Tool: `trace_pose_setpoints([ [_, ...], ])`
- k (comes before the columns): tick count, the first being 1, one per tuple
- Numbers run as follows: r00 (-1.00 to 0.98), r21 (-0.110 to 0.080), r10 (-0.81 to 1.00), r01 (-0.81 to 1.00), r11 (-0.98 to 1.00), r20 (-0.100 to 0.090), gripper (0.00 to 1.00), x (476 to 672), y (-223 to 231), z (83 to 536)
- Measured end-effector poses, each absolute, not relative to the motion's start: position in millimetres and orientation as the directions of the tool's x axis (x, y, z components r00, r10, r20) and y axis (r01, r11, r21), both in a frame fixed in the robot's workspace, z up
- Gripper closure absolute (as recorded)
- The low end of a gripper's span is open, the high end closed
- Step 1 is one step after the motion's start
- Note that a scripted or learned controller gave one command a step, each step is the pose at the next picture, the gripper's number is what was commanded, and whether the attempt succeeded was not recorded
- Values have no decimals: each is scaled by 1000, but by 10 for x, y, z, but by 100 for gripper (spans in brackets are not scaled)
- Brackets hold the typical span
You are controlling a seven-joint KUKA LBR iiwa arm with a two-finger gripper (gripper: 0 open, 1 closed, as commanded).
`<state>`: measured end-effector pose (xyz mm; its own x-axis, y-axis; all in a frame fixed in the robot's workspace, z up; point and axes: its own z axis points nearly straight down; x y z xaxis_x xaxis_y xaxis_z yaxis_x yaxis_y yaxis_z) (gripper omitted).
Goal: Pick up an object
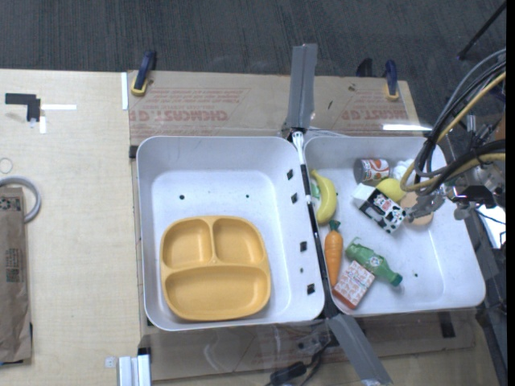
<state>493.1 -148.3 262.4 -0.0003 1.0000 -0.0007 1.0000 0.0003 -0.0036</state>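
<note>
The right bin (pixel 451 284) holds several objects. A banana (pixel 324 197) lies along its left wall, with a carrot (pixel 333 253) just below it. A green bottle (pixel 372 263) and a red-and-white carton (pixel 353 285) lie near the front. A can (pixel 372 170) lies on its side at the back. Beside it are a yellow fruit (pixel 391 189) and a black-and-white cow-print carton (pixel 382 210). My gripper (pixel 422 208) reaches in from the right and sits low, just right of the cow-print carton and the yellow fruit. Nothing visibly hangs from it.
The left bin (pixel 161 167) carries a yellow divided plate (pixel 216 267). A grey divider bar (pixel 302 87) runs between the bins at the back. Cables and arm parts (pixel 471 147) crowd the right bin's right side. Clamps (pixel 143 72) hold cardboard behind the bins.
</note>
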Motion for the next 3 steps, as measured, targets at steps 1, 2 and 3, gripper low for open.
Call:
trace_pose_setpoints([
  [1, 306, -2, 952, 952, -306, -3, 0, 5054, -1847, 2802],
  [2, 477, -5, 879, 879, -477, -3, 0, 4981, -1470, 1426],
  [3, 231, -3, 973, 973, -231, -1, 0, 5304, -994, 908],
])
